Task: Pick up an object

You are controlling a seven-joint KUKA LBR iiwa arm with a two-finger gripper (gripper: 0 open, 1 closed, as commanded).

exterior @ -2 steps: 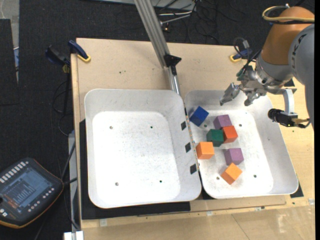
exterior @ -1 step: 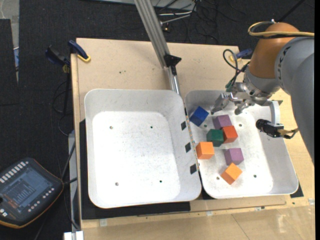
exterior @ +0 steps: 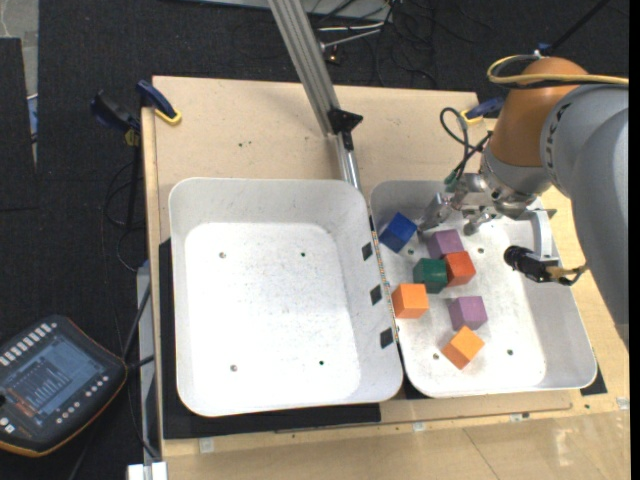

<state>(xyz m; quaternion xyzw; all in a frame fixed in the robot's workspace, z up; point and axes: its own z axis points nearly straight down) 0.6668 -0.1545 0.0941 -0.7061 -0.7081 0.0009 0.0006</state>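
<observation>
The grey arm's two-finger gripper (exterior: 452, 211) hangs over the upper part of the right white bin (exterior: 560, 353); whether it is wide or narrow cannot be told. Just below it sits a purple block (exterior: 446, 241), partly hidden, beside a blue cube (exterior: 397, 233), a green block (exterior: 432, 273) and an orange-red block (exterior: 460, 267).

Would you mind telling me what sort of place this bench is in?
Probably a robotics lab set up for grasping trials: an arm reaches over two white bins, coloured blocks lie in the right one, and a teach pendant sits on the floor.
</observation>
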